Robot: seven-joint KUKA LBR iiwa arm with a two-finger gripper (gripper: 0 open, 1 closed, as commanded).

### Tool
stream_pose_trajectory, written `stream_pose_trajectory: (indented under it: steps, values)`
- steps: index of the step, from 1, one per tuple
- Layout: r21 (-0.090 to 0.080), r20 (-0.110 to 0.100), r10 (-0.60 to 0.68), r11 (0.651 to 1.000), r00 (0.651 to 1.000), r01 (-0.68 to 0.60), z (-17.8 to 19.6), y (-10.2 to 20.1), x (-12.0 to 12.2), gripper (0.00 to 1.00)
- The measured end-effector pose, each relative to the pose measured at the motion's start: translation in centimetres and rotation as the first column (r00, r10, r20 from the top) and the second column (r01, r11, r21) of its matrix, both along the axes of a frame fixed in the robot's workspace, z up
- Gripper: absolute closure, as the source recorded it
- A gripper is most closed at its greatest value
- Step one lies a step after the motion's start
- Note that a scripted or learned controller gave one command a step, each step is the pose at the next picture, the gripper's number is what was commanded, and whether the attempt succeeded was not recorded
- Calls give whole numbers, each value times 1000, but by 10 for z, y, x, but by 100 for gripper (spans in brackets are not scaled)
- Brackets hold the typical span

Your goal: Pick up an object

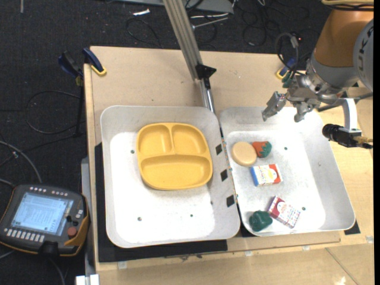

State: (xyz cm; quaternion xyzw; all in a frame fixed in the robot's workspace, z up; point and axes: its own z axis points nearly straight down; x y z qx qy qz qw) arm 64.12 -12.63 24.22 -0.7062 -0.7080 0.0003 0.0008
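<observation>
The tool [285,107] hangs spread apart and bare at the right bin's [323,177] 12 o'clock edge. The little box [266,174] mid-bin looks light and stiff; pinch its long sides.

Two white bins [119,218], one yellow tray [174,156], five small items (two green) [260,220].
</observation>
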Motion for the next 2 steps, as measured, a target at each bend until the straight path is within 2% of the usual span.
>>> stream_pose_trajectory:
  steps: [1,2]
  values:
    - [0,0,0,1000,1000,0,0,0,0,0]
    - [-1,-5,-3,1000,1000,3,-64,2,-3,0]
